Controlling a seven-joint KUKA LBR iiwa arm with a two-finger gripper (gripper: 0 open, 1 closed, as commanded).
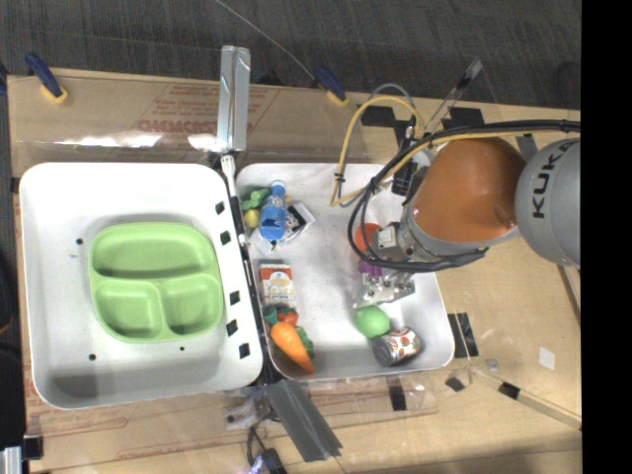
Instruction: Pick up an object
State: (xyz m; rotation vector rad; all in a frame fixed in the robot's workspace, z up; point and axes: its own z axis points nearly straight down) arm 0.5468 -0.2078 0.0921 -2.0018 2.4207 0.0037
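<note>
Grey arm w/ orange band reaches into the right white bin (326, 181), two-finger gripper (383, 292) pointing down, poised right above the round green ball-like object (372, 321) near the bin's front edge, prob. the pick target. Can't tell the gripper's state from this angle; nothing seen held. Beside the ball: crushed red-and-white can (399, 346) at front-right corner. Orange plastic carrot (291, 345) in front-left corner, small blue-capped bottle (274, 212) by back-left. Left white bin (39, 265) carries a green divided tray (156, 279), likely the drop spot.
</note>
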